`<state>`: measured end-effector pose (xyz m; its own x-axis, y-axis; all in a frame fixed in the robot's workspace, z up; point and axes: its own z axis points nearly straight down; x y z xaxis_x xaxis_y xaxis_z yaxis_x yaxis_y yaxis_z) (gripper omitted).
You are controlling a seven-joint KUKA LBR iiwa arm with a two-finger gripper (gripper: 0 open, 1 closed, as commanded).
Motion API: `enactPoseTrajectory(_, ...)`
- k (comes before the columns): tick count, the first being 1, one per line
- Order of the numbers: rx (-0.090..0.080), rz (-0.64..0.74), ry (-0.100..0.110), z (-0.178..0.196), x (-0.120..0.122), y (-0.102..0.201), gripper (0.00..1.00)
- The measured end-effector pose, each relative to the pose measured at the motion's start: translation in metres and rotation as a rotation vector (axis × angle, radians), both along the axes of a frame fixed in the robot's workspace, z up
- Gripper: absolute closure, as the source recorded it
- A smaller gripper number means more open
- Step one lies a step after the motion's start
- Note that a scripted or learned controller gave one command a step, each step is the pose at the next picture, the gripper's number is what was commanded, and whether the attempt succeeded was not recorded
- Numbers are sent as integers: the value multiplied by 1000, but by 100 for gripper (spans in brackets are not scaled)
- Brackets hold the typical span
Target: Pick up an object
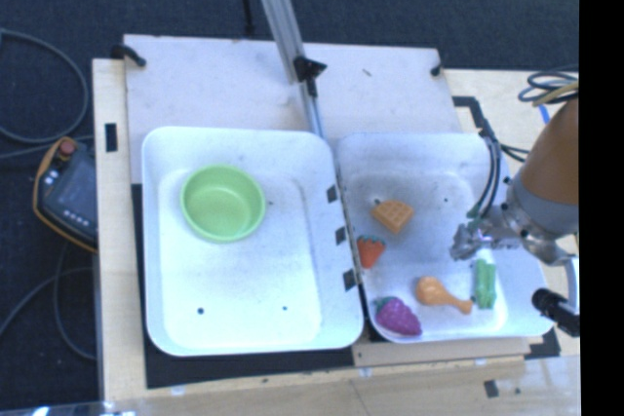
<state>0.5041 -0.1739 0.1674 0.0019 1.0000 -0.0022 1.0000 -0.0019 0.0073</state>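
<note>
The right bin (409, 151) holds several toy foods. A tan waffle piece (392, 214) lies near its middle and a red strawberry (370, 251) sits by its left wall. Purple grapes (398, 316) rest at the front rim, with an orange drumstick (443, 293) just to their right. A green toy (484, 283) lies upright near the right side. My gripper (474, 245) hangs over the bin's right part, just above the top end of the green toy. Nothing is seen held in it.
The left bin (244, 307) holds a light green bowl (223, 202) at its back left. A metal pole (278, 5) slants up from between the bins. A pendant (66, 190) and cables lie on the floor at the left.
</note>
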Motion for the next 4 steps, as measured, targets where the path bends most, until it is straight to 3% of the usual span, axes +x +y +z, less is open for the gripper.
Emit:
enactPoseTrajectory(2, -1, 6, -3, 114, 4, 8, 100)
enactPoseTrajectory(4, 2, 8, 7, 102, 34, 103, 100)
